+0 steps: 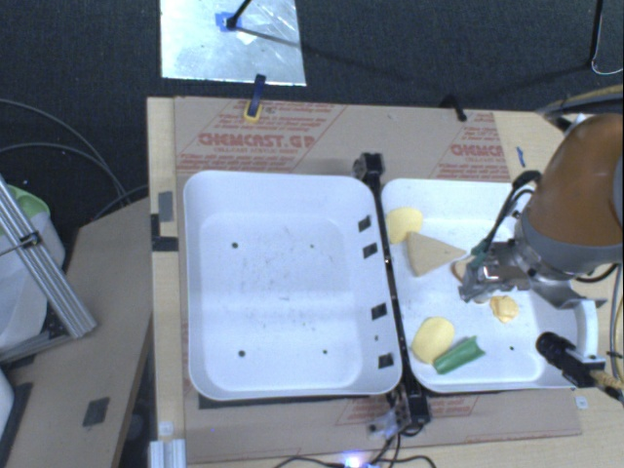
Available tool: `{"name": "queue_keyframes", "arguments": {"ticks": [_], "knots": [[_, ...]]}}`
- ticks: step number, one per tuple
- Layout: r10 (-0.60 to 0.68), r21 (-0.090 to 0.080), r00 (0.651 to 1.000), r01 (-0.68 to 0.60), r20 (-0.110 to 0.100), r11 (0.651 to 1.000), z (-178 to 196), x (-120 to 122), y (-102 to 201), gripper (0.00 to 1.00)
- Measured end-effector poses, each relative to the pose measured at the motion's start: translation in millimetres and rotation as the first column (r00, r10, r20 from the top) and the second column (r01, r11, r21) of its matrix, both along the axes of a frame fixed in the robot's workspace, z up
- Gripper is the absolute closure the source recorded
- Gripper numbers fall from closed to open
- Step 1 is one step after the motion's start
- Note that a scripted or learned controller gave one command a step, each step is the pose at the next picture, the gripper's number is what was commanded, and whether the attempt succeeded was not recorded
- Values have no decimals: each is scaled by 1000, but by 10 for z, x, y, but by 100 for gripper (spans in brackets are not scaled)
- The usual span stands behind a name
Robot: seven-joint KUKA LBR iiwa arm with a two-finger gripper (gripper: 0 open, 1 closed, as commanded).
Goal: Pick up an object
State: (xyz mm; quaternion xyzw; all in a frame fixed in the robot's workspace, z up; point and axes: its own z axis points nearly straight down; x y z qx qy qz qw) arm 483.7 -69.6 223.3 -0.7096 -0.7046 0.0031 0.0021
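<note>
- While the arm point(575, 198) reaches in from the right, its hand point(481, 279) hangs low inside the right bin point(458, 195), near that bin's middle.
- Whether the hand is released or clenched cannot be told from this slant; nothing can be seen gripped in it.
- Just left of the hand lies a tan wedge point(430, 254), its right tip reaching the hand.
- A yellow lump point(404, 224) lies above the wedge, near the bin's left wall.
- A small yellow piece point(504, 308) rests just below and right of the hand.
- A yellow rounded object point(433, 337) lies toward the bin's lower edge, and a green piece point(458, 355) touches its right side.
- Beside it, the left bin point(283, 286) sits on the tabletop point(322, 130).
</note>
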Motion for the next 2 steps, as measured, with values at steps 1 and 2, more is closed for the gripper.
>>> {"name": "queue_keyframes", "arguments": {"ticks": [1, 2], "knots": [[16, 4, 1000, -16, 8, 1000, -42, 37, 538, 100], [23, 7, 999, -23, 23, 1000, 1161, 150, 1528, 100]]}}
